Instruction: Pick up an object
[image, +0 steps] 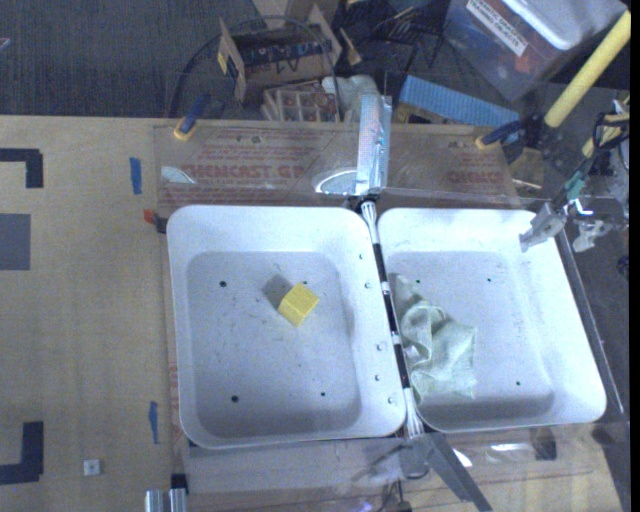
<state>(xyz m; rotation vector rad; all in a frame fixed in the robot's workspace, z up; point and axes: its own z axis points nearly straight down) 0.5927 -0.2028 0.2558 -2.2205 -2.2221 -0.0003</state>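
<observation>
A small yellow block (298, 303) lies in the left bin (200, 235), a little above its middle, with a grey shadow patch at its upper left. A crumpled pale greenish cloth (436, 342) lies against the left wall of the right bin (560, 330). What looks like the gripper (544, 227) is a small grey metal part over the right bin's back right corner. It is far from both the block and the cloth, and nothing shows in it.
A metal divider (372, 150) stands behind the seam between the bins. Cardboard, clamps, cables and a yellow pole (592, 62) crowd the back and right. Bare wooden bench (80, 300) lies to the left.
</observation>
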